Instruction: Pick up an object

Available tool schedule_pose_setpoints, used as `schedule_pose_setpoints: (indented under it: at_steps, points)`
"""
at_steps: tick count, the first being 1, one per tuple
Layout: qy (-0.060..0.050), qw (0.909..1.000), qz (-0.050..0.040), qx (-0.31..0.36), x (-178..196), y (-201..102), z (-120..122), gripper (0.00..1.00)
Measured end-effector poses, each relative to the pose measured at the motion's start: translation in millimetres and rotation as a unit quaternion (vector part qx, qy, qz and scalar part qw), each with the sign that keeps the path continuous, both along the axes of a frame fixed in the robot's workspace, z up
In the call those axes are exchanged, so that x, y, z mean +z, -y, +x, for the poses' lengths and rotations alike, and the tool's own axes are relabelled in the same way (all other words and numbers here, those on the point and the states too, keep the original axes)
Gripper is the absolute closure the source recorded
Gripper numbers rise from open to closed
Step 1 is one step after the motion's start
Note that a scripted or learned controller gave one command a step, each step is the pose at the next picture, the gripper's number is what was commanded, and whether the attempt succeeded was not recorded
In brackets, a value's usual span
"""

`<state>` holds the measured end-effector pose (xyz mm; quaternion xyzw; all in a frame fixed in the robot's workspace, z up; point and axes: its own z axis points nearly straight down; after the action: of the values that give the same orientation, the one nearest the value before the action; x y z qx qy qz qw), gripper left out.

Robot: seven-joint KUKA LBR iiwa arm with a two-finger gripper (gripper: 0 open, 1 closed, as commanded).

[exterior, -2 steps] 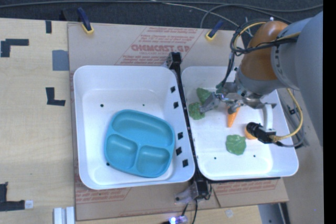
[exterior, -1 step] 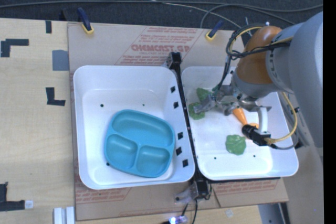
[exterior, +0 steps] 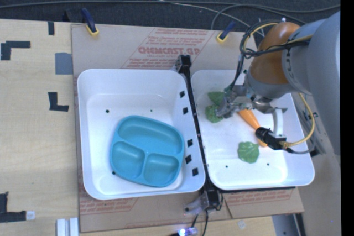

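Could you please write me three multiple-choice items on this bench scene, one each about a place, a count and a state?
1. Where does the blue divided plate lie?
A. left bin
B. right bin
C. on the cardboard

2. How many green pieces lie in the right bin?
A. one
B. three
C. five

3. How does the blue plate rest?
A. stood on edge
B. flipped over
C. hollows facing up

Key: 1 A, the blue divided plate sits inside the left bin. 2 B, three green pieces lie in the right bin. 3 C, its three hollows show.
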<state>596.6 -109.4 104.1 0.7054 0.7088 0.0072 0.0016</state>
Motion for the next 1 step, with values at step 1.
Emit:
schedule_pose_setpoints:
  at_steps: [1]
  points:
    - [-0.004,1.0,-0.0043,-0.001,62.9,-4.1,2.9,1.0]
